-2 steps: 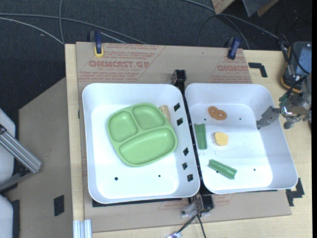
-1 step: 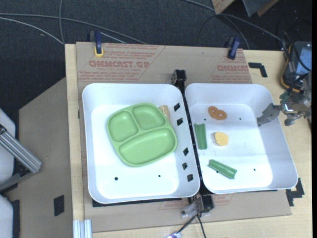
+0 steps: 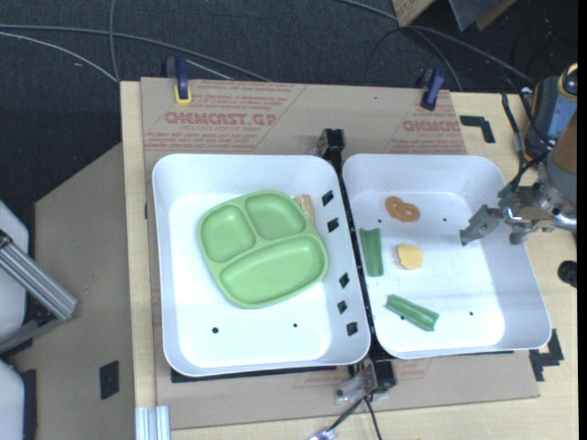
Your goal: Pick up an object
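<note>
Nearest me, a green stick lies in the right bin, with a yellow lump, another green piece and a pretzel beyond. Nothing looks picked yet: the gripper hangs over the bin's right rim, whether spread or closed I cannot tell.

Red printed lettering is seen on the brown board that lies on the table under both bins. At eleven o'clock, above the left bin, "CHEMCAST GP" can be read. At one o'clock, above the right bin, the same brand is repeated but partly hidden. The finer print underneath cannot be read.
</note>
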Robot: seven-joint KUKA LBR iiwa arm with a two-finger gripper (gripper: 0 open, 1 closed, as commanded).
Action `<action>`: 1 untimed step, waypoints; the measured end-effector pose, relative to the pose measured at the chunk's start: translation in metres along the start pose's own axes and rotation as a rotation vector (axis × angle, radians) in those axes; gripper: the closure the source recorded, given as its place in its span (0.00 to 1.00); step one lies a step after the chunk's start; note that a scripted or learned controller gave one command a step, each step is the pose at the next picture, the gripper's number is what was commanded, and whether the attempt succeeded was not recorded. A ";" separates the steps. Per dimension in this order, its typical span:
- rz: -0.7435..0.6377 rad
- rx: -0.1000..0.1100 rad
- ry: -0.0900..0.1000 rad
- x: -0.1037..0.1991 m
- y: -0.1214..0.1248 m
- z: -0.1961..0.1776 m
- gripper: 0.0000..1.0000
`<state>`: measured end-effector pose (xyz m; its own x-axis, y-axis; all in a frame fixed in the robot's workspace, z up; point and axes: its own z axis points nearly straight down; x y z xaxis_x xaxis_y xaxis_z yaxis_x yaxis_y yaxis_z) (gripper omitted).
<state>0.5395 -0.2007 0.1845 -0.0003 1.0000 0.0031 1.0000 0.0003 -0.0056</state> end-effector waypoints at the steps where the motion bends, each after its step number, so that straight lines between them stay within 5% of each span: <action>1: 0.001 0.002 0.001 0.004 -0.010 0.057 0.00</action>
<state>0.5293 -0.1970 0.1273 0.0005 1.0000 0.0039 1.0000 -0.0004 -0.0074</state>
